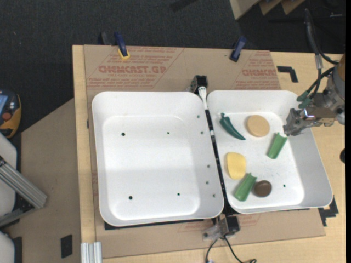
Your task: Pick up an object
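Where the right bin (307, 163) ends, the gripper (294, 122) hangs.

We look down from one fixed camera above the bench, tilted at a slant, far enough to take in both shallow white plastic bins (109, 147). The grey two-finger gripper (296, 124) enters at our right, bins spreading leftward from it.

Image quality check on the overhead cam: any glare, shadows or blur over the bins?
Camera view: even light, with a soft shadow across the upper part of the left bin; the right bin is bright white but its items stay readable, such as the yellow piece; the gripper looks slightly soft; the dark floor is underexposed.
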Controlling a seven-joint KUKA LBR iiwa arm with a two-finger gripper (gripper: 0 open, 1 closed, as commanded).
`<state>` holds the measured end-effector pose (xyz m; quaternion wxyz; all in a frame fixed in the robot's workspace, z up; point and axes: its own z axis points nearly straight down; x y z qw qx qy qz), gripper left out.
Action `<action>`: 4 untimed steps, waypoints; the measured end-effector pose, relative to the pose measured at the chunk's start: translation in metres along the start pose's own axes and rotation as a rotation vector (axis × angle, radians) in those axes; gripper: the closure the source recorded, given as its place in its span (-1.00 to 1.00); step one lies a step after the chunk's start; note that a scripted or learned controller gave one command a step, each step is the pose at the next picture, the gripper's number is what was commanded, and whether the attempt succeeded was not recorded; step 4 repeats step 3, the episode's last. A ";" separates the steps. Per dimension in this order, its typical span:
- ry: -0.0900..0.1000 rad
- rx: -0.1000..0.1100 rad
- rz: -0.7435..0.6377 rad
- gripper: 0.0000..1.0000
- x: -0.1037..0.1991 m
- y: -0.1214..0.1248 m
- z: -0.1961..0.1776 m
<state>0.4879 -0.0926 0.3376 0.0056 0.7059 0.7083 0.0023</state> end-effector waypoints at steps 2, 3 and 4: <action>0.005 0.004 -0.005 1.00 -0.038 0.004 0.036; 0.003 0.015 0.012 1.00 -0.123 -0.006 0.072; 0.003 0.015 0.012 1.00 -0.123 -0.006 0.072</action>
